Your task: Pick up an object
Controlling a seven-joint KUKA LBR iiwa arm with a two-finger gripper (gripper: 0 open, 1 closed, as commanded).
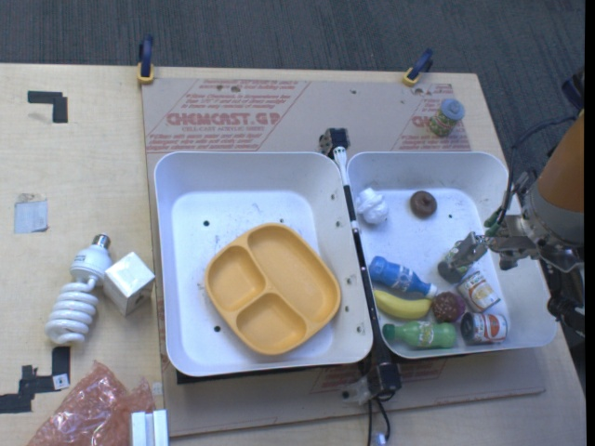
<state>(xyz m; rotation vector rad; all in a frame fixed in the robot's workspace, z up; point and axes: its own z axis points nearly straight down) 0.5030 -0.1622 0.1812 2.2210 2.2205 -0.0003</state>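
The right bin [483, 170] holds several small objects. At its back lie a white crumpled lump [372, 205] and a brown ring [423, 203]. Along the front lie a blue bottle [398, 275], a banana [402, 305], a green bottle [423, 335], a dark red ball [449, 306] and two labelled cans [480, 290] [488, 326]. My gripper [460, 259] reaches in from the right and hangs low over the right side of this bin, just above and left of the upper can. Nothing is visibly held in it.
The left bin [186, 184] holds a yellow divided plate [271, 289]. A small jar [449, 116] stands on the board behind the right bin. On the bench to the left lie a spiral light bulb [74, 295], a white cube [128, 282] and a red mesh bag [93, 407].
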